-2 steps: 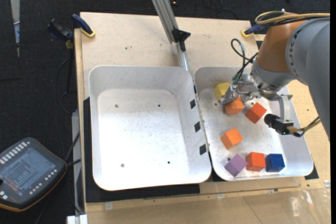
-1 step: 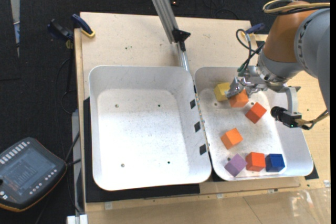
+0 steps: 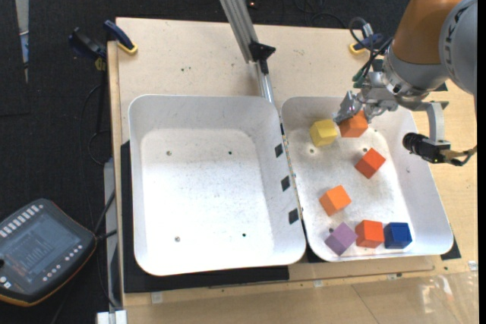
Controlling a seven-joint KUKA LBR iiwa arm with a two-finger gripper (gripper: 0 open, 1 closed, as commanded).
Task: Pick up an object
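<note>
The arm [image 3: 437, 26] reaches in from the right and has its tool [image 3: 354, 111] low over the far part of the right bin [image 3: 425, 197], right at an orange block [image 3: 354, 125]. The tool's tip overlaps the block's far upper edge, so the two appear to touch, but the view from above does not show the block between the fingers, and I cannot tell whether the tool is open, closed, or gripping anything.

That orange block looks like the chosen thing, since it sits directly under the tool. Just to its left, nearly touching, is a yellow block [image 3: 324, 133], which crowds the grasp on that side (a likely reason for the tool coming in from the right and far side instead).

The other blocks lie loose in the same bin, scattered as if dropped there for picking: a reddish-orange one [image 3: 370, 162] a little nearer, another orange one [image 3: 335, 199] toward the middle, and along the near edge a purple block [image 3: 340, 237], a red-orange block [image 3: 369, 233] and a blue block [image 3: 397, 234] packed side by side.

The left bin [image 3: 144, 186] sits beside the right one on the surface [image 3: 190, 57], the two rims meeting in the middle, presumably so that things can be moved from one to the other.
</note>
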